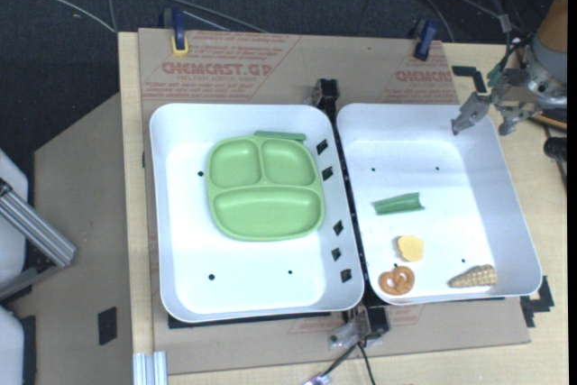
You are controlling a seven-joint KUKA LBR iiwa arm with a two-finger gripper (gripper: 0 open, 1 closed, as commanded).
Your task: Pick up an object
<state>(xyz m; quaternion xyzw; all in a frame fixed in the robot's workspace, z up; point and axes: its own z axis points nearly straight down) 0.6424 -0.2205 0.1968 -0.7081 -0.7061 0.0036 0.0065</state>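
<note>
A brown cardboard-covered tabletop (270, 50), printed with red lettering and held by two blue clamps (179, 30), carries two shallow white bins over dark carpet strewn with thin cables. The left bin (180, 275) holds a light green three-compartment plastic plate (265, 188). The right bin (491, 203) holds a flat green strip (398, 205), a small yellow piece (410, 248), a brown pretzel-shaped toy (397, 280) and a tan textured cone (474, 277), all near its front half. The gripper (484, 114) hovers at the right bin's far right corner, jaws spread apart with nothing between them.
</note>
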